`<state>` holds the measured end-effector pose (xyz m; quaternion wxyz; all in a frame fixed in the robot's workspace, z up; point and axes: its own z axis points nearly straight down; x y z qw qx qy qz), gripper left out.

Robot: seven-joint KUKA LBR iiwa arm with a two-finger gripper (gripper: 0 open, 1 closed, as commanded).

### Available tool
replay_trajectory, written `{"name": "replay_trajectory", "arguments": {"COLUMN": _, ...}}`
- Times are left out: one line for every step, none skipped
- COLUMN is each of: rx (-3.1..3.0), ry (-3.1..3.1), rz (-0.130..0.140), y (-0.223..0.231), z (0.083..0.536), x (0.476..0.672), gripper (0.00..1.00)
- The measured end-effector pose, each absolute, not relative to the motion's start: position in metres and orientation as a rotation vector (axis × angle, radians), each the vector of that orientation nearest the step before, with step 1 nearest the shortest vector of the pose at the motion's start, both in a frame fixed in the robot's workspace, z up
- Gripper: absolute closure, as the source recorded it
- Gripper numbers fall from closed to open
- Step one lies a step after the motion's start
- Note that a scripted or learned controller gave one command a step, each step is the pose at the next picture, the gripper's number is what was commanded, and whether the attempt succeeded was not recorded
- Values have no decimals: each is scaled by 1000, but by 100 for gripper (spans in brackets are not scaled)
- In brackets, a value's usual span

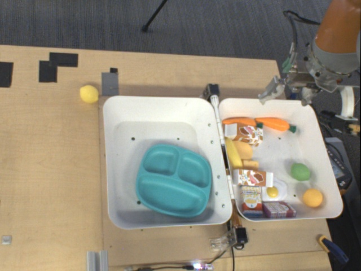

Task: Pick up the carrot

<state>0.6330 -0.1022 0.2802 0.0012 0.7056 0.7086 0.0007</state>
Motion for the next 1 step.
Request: {"name": "replay_trajectory", "arguments": {"rx": 2120, "ry": 2316, "rz": 0, "y": -162, "z": 250, "x": 547, "gripper": 0}}
